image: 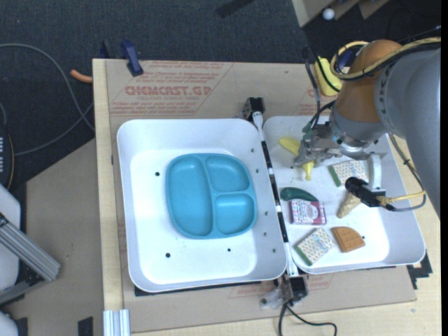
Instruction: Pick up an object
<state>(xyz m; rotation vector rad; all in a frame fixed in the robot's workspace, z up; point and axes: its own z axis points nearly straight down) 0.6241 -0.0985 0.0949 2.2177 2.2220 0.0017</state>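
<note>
Gripper (308,161) hovered over the yellow piece (290,145); grip state unreadable. Looked light, rigid, slick: pinch across its narrow width.

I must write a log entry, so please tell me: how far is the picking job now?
Nothing looks picked yet. The gripper is low in the right bin, at the yellow piece; whether it grips it, I cannot tell. The pink packet and brown biscuit lie untouched. Left to do: grasp and lift one object.
</note>
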